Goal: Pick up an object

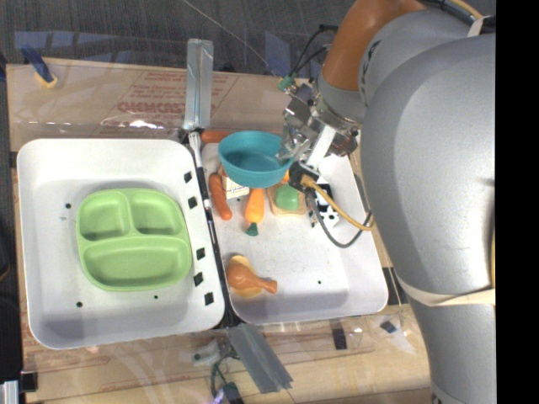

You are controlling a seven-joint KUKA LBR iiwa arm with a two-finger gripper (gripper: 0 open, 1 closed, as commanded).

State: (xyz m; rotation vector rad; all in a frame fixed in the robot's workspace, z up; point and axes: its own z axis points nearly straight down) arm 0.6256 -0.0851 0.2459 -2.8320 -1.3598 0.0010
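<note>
Nearest the camera, a toy chicken drumstick (249, 279) lies on the near floor of the right bin (354, 289), well apart from the rest. Farther in, a cluster: an orange carrot (254, 209), a reddish sausage (221, 195) along the left wall, and a green-topped sandwich piece (288, 200) just beside the carrot.

Above the cluster sits a teal bowl (252, 158), tilted, its right rim at the gripper (305, 148). Judged: it appears lifted off the bin floor, since it overlaps the toys beneath. Claw appears clenched on the bowl's right rim, an edge grip, which would explain the tilt. Contact point is small and partly hidden, so this is not certain.

Left bin (34, 225) holds a green divided plate (133, 237), flat, centred.

Risk, judged: a rim pinch on a smooth bowl may slip.
</note>
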